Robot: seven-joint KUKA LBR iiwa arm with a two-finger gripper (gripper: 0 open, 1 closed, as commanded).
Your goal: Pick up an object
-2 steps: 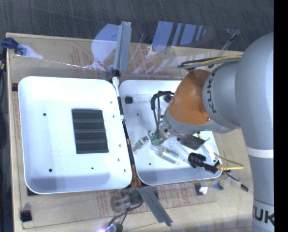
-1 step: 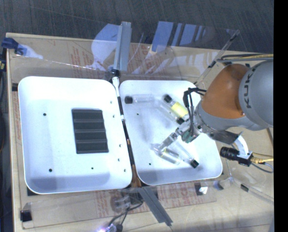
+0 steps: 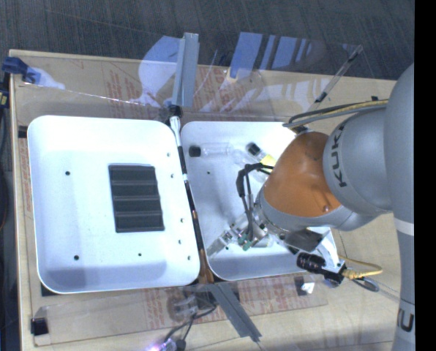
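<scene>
A dark ribbed rectangular block (image 3: 136, 197) is seen lying flat in the middle of the left bin (image 3: 50, 265), while in the right bin (image 3: 225, 268) a clear plastic object with a dark cap (image 3: 216, 151) lies near the far wall, well apart from the block. The grey arm (image 3: 364, 167) is bent over the right bin with its orange band (image 3: 298, 181) uppermost, and the gripper (image 3: 243, 240) is lowered near that bin's front edge. A black cable (image 3: 241, 181) is looped beside the wrist, partly covering it.

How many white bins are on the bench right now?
2: the left bin holds a dark ribbed block; the right bin lies under the arm, which hides part of it.
</scene>
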